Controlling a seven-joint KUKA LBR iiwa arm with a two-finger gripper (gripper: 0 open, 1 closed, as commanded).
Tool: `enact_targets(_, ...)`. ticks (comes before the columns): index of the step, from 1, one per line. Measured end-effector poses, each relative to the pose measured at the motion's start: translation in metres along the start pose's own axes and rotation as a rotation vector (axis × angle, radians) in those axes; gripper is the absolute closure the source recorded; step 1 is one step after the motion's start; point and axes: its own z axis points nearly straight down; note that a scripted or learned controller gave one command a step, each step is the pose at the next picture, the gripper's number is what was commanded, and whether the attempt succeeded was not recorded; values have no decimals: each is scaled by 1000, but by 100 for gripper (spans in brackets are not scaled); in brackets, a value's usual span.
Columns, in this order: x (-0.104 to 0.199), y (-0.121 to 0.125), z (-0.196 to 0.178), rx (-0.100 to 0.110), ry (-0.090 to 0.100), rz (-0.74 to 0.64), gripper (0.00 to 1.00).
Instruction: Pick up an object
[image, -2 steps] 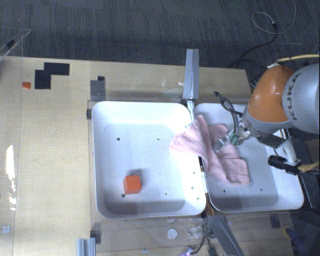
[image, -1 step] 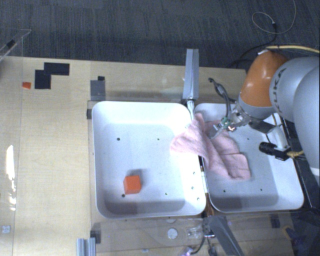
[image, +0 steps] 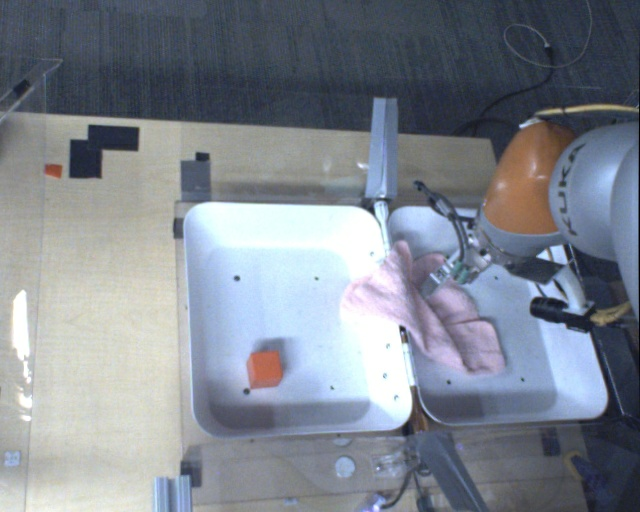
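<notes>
One pink cloth (image: 430, 315) drapes over the rim between two white bins, mostly in the right bin (image: 560, 385). The gripper (image: 450, 272) sits at its upper edge. An orange block (image: 265, 369) lies near the left bin's (image: 250, 240) front edge, on a pale wooden bench (image: 100, 300).

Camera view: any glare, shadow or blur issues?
Camera view: bright glare streaks on the pale wooden bench at its left edge; soft shadow inside the near wall of the left white bin; small orange block and crumpled pink cloth readable; two-finger gripper small, finger detail unclear.
</notes>
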Motion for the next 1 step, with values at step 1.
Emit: enact_targets(1, -2, 4, -13, -9, -7, 0, 100)
